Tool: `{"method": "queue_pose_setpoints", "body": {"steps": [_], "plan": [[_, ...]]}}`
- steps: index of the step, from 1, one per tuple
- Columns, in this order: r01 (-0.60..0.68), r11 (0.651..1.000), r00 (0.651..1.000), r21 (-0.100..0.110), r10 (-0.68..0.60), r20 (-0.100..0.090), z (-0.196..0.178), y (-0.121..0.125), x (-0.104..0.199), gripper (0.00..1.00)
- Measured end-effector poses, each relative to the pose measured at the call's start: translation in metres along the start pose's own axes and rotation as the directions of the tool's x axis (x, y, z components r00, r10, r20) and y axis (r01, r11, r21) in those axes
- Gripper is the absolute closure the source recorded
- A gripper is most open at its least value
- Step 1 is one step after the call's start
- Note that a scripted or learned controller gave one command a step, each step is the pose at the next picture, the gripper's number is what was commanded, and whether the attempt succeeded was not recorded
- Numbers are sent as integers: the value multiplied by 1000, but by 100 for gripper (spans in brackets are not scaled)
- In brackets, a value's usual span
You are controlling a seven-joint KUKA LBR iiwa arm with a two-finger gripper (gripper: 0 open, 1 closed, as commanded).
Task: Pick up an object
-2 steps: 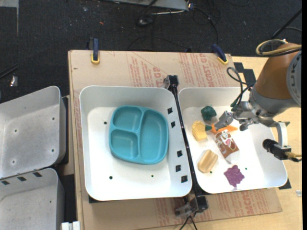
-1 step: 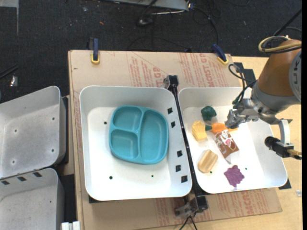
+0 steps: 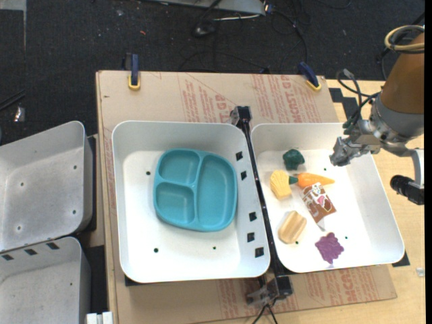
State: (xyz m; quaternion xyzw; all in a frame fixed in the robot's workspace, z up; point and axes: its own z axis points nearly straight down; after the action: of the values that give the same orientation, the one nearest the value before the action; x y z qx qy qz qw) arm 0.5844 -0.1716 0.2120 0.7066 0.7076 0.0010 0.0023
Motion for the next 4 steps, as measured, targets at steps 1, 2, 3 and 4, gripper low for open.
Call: {"method": "queue_pose_setpoints", "body": {"steps": [1, 2, 3, 4], "plan": [[0, 1000, 1000, 3, 0, -1, 2, 1, 0, 100], [3, 1000, 1000, 6, -3, -2, 8, -11, 48, 100], [4, 1000, 1000, 7, -4, -3, 8, -22, 91, 100], [2, 1000, 1000, 7, -2, -2, 10, -35, 140, 100]]}}
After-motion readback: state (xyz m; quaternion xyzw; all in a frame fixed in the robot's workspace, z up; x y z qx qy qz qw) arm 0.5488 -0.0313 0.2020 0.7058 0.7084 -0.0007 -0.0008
